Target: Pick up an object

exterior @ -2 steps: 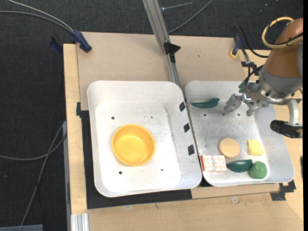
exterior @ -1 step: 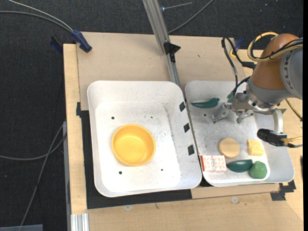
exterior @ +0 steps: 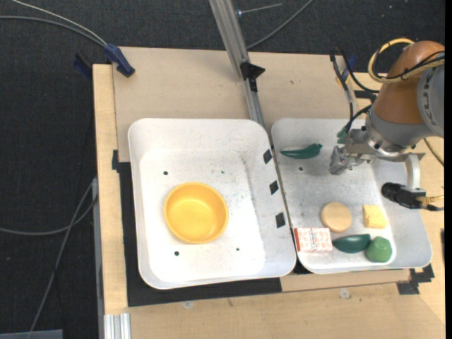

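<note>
The gripper (exterior: 339, 167) hangs over the upper middle of the right bin (exterior: 417, 249), its tips near the bin floor with nothing visibly between them. A dark green pepper-like piece (exterior: 301, 150) lies just to its left. Below it sit a tan round disc (exterior: 337, 216), a yellow block (exterior: 375, 216), a small red and white box (exterior: 313, 239), a dark green oblong piece (exterior: 351, 244) and a bright green lump (exterior: 379, 250). A yellow bowl (exterior: 195, 212) rests in the left bin (exterior: 152, 140).
A metal pole (exterior: 233, 41) slants down from the top to the gap between the bins. Black clips (exterior: 274, 186) sit along the divide. A black fitting (exterior: 402, 194) on the arm hangs over the right bin's right side. Cables trail around the bench.
</note>
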Controlling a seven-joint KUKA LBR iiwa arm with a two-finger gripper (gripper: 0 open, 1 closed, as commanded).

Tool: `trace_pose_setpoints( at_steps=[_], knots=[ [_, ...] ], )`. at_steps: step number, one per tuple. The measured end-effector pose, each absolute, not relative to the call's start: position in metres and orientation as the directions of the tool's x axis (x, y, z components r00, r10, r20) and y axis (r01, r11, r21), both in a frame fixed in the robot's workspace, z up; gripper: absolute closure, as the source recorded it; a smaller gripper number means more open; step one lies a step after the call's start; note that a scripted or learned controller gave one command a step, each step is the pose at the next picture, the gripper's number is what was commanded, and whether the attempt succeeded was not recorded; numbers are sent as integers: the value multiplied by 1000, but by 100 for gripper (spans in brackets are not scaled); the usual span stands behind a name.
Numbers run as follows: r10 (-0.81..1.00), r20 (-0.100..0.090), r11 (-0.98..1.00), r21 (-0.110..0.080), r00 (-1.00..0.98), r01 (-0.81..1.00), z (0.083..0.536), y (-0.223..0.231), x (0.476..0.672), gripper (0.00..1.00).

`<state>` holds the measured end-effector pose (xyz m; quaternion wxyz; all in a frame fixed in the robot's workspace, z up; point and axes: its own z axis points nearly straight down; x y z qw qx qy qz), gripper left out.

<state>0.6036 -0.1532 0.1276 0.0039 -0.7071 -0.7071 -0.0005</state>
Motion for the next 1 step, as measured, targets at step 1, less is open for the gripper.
trace_pose_setpoints(
  at_steps=[1],
  knots=[
    [1000, -1, 2, 9, -2, 1000, 175, -148, 603, 100]
  ],
)
